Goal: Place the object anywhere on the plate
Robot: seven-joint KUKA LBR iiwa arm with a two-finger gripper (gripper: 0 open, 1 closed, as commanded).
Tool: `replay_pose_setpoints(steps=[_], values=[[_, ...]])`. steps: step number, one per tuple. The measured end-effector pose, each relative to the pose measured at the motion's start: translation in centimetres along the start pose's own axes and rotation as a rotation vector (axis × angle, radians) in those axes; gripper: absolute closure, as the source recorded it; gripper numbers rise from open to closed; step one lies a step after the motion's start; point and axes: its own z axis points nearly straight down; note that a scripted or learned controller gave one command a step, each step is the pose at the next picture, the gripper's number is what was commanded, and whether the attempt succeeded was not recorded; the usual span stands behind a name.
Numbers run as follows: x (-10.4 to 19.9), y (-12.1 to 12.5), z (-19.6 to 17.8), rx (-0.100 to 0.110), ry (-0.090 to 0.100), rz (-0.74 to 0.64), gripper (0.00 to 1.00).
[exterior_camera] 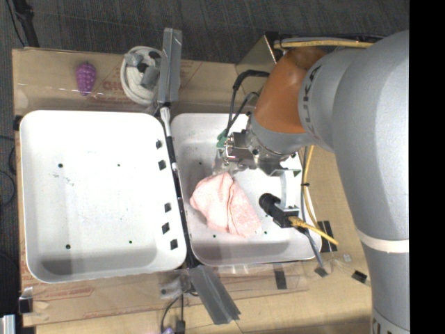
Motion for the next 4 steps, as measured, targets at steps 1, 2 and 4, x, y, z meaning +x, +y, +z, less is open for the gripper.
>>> replay_pose_setpoints(steps=[1,2,4], values=[[0.1,0.0,-4.0,-0.002,-0.001,-0.007,1.0],[4.3,0.0,-3.4,0.001,-0.001,-0.413,1.0],[14.1,0.2,-3.3,-0.003,-0.005,-1.219,1.0]])
